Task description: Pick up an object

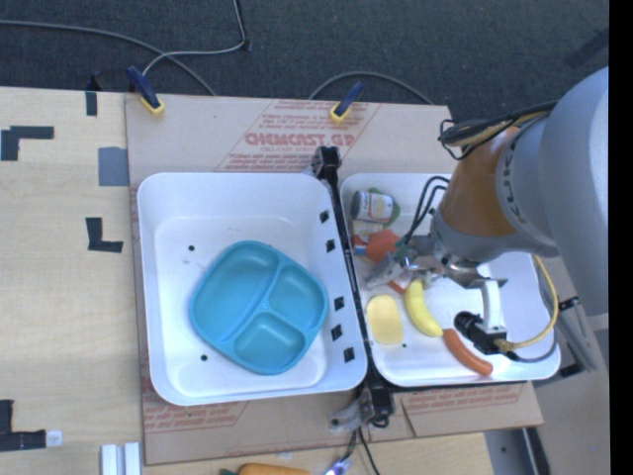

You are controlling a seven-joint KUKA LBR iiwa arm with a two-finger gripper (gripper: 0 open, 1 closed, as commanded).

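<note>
The left bin (158, 265), a smooth white tray with rounded corners, holds a light blue plastic plate (259, 306) with three moulded compartments, lying flat and turned at an angle. The bins sit on a sheet of brown cardboard (287, 137) printed with red lettering and pinned by two blue and yellow clamps (146, 91) at its far edge.

In the right bin (524, 369), near the dividing wall, lies a pale yellow rounded block (385, 321), matte and soft-edged. Just beside it is a small yellow banana (422, 310), curved and glossy, with a darker tip. Behind them sits an orange-red round piece (380, 244), and farther back a small cylindrical can (376, 206) on its side. Toward the near right corner lies an orange-red sausage shape (466, 352), smooth and slim.

The gripper (406, 262) hangs just above the banana's upper end; whether its jaws are released or clenched cannot be told, as cables and the grey arm (554, 166) obscure them.
</note>
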